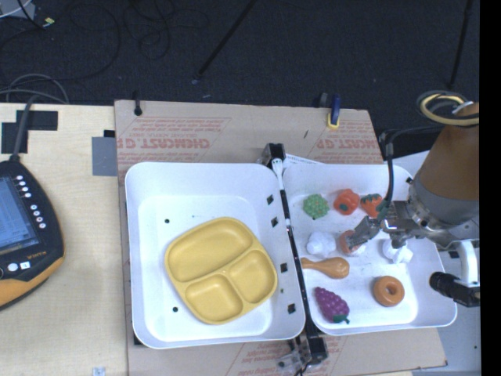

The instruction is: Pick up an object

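Observation:
My gripper [363, 232] hangs low over the middle of the right bin [438, 316], reaching in from the right under the orange-banded arm [454, 163]. Its tip is right beside a small reddish-brown toy [347, 244], touching or nearly touching it. Close around lie a white toy [317, 244], a tan drumstick [329, 267], a green broccoli [315, 206], a red tomato [346, 202] and a second red-orange piece [371, 204]. Purple grapes [331, 303] and a brown donut [388, 291] lie nearer the front. A small white piece [396, 251] sits under the wrist.
The left bin [149, 202] holds a yellow divided plate [221, 269]. A black rail [286, 241] runs between the two bins. A teach pendant [23, 229] lies on the bench at far left. Cables hang by the arm at the right.

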Available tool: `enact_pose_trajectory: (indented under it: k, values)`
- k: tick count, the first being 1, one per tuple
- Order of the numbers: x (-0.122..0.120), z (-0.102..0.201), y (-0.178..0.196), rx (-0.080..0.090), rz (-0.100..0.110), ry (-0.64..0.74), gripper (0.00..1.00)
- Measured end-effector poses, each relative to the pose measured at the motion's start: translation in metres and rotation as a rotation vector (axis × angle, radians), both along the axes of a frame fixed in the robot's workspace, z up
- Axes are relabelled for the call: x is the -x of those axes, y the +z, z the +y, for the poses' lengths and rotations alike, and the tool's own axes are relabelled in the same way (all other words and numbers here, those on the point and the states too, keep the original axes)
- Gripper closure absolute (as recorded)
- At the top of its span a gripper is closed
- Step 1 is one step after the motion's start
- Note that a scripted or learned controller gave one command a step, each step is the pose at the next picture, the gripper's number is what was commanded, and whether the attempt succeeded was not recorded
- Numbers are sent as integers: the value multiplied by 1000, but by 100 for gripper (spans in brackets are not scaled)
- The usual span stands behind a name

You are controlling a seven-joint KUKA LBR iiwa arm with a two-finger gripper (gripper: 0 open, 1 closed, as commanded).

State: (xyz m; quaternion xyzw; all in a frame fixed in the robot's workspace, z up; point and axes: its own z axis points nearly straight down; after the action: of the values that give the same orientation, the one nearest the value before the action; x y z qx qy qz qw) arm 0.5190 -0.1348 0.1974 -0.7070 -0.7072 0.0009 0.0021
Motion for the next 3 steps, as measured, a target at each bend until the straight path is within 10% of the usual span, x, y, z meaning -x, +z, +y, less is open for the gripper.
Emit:
enact_pose_trajectory:
  k: [1, 2, 3]
  values:
    - [45, -1, -114, 0, 0, -1, 0]
    - [44, -4, -100, 0, -1, -9, 100]
    - [44, -6, -90, -1, 1, -15, 100]
